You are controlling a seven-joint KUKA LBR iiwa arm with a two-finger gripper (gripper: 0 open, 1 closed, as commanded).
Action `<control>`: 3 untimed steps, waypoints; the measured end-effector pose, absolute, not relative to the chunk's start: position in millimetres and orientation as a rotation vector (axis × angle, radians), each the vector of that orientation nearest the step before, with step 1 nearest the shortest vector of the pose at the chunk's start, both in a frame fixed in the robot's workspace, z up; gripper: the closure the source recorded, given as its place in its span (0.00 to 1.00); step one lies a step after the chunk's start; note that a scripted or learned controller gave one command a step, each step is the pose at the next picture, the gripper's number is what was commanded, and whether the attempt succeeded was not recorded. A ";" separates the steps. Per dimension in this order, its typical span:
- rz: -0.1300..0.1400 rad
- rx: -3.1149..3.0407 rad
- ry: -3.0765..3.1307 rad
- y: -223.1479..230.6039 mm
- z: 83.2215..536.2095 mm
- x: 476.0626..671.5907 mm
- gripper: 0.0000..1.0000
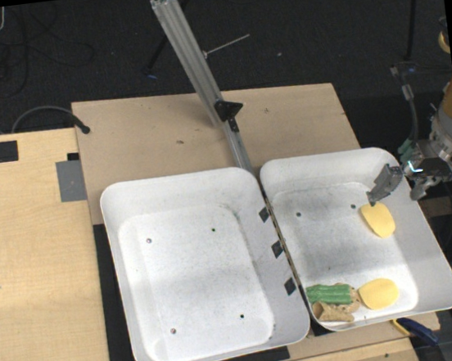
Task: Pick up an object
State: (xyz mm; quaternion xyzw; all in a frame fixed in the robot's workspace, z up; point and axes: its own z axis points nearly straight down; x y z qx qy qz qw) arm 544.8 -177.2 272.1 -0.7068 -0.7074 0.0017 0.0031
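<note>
We judge the approach under way: the gripper [401, 180] fingers, spread and holding nothing, hang just above the pale yellow rounded lump [378, 220]; next, descend and close.

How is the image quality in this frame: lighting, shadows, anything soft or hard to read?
Camera view: even overhead light, the two white bins bright, not blown out; floor behind falls into near black. Soft shadow under the gripper beside the yellow object. The gripper itself is small and slightly blurred at the right edge. The green and tan items in the corner are hard to identify.
</note>
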 end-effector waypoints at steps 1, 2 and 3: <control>0.002 -2.220 -2.219 -177.6 274.0 545.4 0.00; 0.006 -2.217 -2.217 -180.2 229.7 547.4 0.00; 0.005 -2.217 -2.216 -174.5 185.1 544.8 0.00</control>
